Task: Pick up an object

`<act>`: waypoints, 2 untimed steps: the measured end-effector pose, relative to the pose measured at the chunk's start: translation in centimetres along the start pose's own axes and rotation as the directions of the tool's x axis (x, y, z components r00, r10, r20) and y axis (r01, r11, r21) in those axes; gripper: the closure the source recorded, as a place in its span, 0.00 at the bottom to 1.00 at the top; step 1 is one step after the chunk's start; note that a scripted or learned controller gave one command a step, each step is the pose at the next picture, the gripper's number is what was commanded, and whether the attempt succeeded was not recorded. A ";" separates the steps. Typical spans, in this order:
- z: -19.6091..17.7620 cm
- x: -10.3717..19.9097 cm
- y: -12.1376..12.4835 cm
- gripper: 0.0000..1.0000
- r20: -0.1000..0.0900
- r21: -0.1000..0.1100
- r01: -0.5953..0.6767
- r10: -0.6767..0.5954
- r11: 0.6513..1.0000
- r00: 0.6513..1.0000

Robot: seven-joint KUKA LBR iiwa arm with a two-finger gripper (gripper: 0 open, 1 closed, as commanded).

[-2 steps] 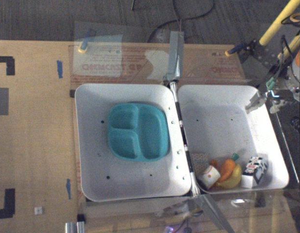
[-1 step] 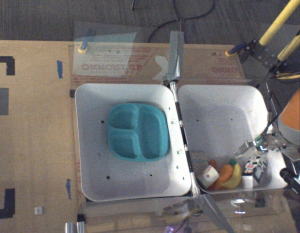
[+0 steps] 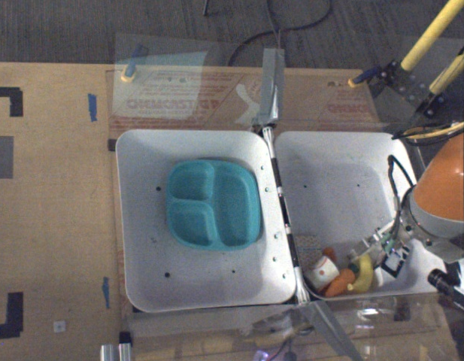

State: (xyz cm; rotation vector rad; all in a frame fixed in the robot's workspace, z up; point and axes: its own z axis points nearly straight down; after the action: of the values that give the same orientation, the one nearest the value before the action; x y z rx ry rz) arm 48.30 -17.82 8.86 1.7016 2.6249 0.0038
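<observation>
Cardboard (image 3: 51, 201) covers the bench on your far left, marked with black corner shapes and short strips of blue tape. Next along you have the left bin (image 3: 141, 277), a shallow white tray with rounded corners. A teal divided plate (image 3: 214, 204) lies flat near its middle, three compartments facing up, well apart from every wall of that bin.

Past the metal seam where the two trays meet, you reach the right bin (image 3: 329, 179). Most of its floor is bare white. The objects you could pick are bunched in its near corner, close to the seam: a small white cup (image 3: 322, 267) with a reddish bit at its rim, an orange carrot-shaped piece (image 3: 339, 283) just below it, and a yellow banana-shaped piece (image 3: 363, 271) touching the orange one on its right side. They lie tight together.

Right beside that cluster you see the gripper (image 3: 382, 253), reaching in low over the same corner, with wires and a black block around it. Its tip sits just beside the yellow piece. Whether the pincer is open, closed or gripping anything you cannot tell; the parts are too small and cluttered. Above it to the right, the arm's orange band (image 3: 442, 186) shows at the frame edge.
</observation>
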 end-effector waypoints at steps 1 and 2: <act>-0.2 5.7 2.7 0.00 0.005 -0.003 0.061 -0.061 0.998 0.998; -7.0 -0.9 6.6 0.00 -0.011 0.008 0.088 -0.088 0.996 0.996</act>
State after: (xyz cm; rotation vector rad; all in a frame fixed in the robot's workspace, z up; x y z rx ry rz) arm 54.57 -15.95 15.96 1.5907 2.7090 0.0001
